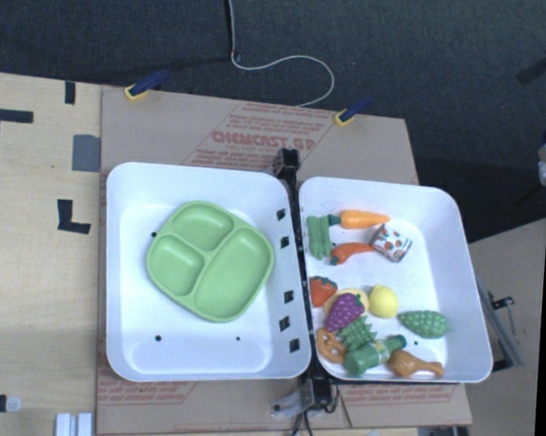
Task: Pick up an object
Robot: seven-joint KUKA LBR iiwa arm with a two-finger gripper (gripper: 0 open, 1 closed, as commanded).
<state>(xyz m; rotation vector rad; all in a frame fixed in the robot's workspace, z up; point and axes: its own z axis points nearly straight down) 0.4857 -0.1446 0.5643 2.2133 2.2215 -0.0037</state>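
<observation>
Lemon, a small yellow toy, looks the fairest thing to pick. It lies in the right bin near the middle, with a little bare white floor on its upper and right sides. Whether the end effector is released or clenched I cannot tell from this view, so the judgement rests on the objects alone.

The lemon is probably hollow plastic: light, stiff, smooth and rounded. It may roll or squirt out if pinched off-centre, so a hold across its widest part, coming straight down, seems safest.

Just right of it lies a bumpy green vegetable, longer and textured, which should grip well across its short axis. To the lemon's left a purple grape bunch touches or nearly touches it, and a red tomato sits beyond against the bin's inner wall.

Toward the near rim a cluster of green pieces and an orange drumstick-like toy crowd together, poor targets because neighbours could block the descent. At the far side lie a carrot, a red-and-white can, an orange pepper and green pods.

The left bin holds a green divided plate, broad and flat, hard to pinch except at its rim.
</observation>
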